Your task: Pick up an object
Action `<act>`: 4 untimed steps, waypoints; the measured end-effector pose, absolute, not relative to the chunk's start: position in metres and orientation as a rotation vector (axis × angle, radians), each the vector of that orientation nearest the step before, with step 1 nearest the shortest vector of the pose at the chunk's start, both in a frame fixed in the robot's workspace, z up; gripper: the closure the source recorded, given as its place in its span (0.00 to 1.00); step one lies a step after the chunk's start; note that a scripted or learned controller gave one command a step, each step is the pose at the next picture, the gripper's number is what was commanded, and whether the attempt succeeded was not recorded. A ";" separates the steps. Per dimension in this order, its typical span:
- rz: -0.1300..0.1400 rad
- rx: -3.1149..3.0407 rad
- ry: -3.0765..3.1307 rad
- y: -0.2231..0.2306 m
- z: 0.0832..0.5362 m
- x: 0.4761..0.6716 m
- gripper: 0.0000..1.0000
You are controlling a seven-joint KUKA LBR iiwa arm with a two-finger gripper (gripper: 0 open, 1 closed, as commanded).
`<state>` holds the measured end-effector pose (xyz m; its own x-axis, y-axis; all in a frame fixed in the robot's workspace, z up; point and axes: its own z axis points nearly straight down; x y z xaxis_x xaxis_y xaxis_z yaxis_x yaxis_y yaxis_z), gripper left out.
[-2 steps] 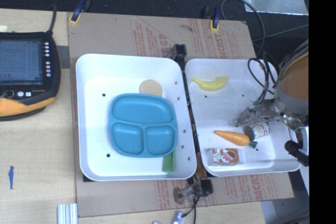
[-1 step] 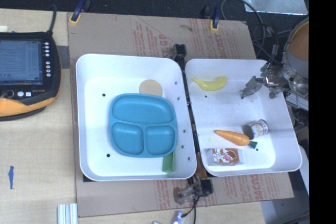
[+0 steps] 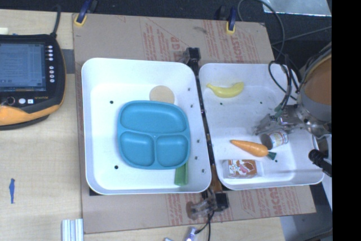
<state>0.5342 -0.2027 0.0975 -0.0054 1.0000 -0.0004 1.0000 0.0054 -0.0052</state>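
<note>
- right bin [image 3: 256, 180]: holds a yellow banana [image 3: 226, 89] near its far wall, an orange carrot [image 3: 250, 147] in the middle, a small printed packet [image 3: 242, 167] by the near wall; any of them could serve as the object to pick.
- gripper [image 3: 274, 131]: low in the right bin, just beside the carrot's green end, apparently placed for a grasp there; whether it is wide, narrow or holding anything cannot be told.
- left bin [image 3: 93, 121]: holds a blue divided tray [image 3: 153, 134], a tan disc [image 3: 162, 93] behind it, a green item [image 3: 181, 175] at its near corner.
- counter [image 3: 39, 178]: bears a handheld control pendant [image 3: 25, 79] at left, well apart from both bins.
</note>
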 end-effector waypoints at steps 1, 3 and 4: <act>0.008 -2.210 -2.230 -0.204 0.108 0.535 1.00; 0.001 -2.215 -2.226 -0.163 0.171 0.554 0.00; 0.005 -2.212 -2.226 -0.136 0.091 0.508 0.00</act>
